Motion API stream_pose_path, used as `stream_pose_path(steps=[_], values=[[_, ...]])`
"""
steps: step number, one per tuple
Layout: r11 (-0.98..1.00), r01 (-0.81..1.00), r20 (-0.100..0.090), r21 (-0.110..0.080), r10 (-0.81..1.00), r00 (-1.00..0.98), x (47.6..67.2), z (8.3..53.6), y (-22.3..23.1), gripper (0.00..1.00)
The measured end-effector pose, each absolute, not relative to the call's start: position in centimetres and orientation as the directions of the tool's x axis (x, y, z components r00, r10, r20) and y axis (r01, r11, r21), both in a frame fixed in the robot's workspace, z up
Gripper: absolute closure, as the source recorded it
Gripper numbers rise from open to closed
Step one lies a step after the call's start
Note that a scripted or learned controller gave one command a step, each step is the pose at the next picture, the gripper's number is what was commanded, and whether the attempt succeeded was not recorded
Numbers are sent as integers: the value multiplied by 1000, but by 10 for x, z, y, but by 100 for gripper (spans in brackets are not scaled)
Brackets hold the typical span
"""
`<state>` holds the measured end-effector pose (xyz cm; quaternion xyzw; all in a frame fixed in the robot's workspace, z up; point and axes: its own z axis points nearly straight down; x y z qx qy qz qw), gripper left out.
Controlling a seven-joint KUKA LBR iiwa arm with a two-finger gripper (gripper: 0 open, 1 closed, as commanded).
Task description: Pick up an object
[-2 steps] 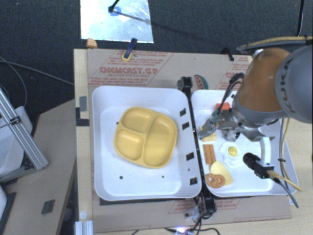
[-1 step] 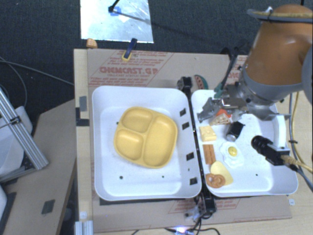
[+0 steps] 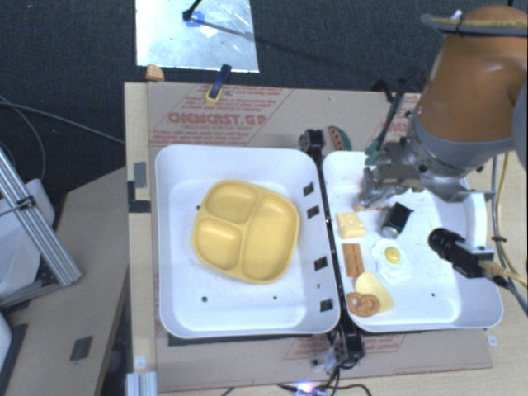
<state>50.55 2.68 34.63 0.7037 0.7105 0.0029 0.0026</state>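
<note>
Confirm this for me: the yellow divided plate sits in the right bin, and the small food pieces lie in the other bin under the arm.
Not quite. The camera view shows the yellow divided plate in the left bin. The small food pieces lie in the right bin, below the gripper.

The two shallow white plastic bins, left (image 3: 177, 246) and right (image 3: 474, 304), look smooth with a soft sheen. In the left one, the yellow three-compartment plastic tray (image 3: 246, 229) has a smooth, slightly glossy surface. The flat brown cardboard sheet with red print (image 3: 219, 115) under the bins looks matt and papery. Beyond it, the square silvery foil-like sheet (image 3: 196, 21) is shiny and faintly crinkled, lying on dark carpet-like flooring (image 3: 66, 48) that looks rough and matt. The arm's orange band (image 3: 478, 60) has a smooth satin finish, and the grey metal gripper assembly (image 3: 381, 190) looks dull. The pale tan desk (image 3: 91, 246) surface looks smooth and matt.
</note>
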Motion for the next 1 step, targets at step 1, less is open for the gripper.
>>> stream_pose_path(steps=[1], values=[[7, 1000, 1, 3, 1000, -7, 500, 346, 70, 100]])
